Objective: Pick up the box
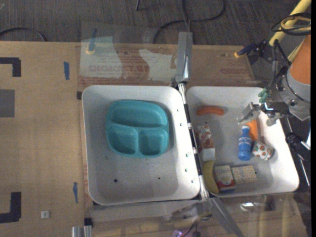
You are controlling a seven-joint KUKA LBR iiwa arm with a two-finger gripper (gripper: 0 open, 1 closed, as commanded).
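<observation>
A small red and white box (224, 177) lies near the front edge of the right bin (291, 177), between a banana (209, 177) and a tan cracker-like square (244, 172). A taller red and white carton (205, 136) lies against the bin's left wall. My gripper (258, 116) hangs over the right bin's back right part, above a blue bottle (244, 143) and an orange piece (253, 130). Its fingers stand open with nothing between them. It is well apart from both boxes.
An orange sausage-shaped toy (211, 111) lies at the back of the right bin, and a spotted white ball (263, 151) sits right of the bottle. The left bin (94, 147) holds a teal divided tray (138, 128). Cables cross the floor behind.
</observation>
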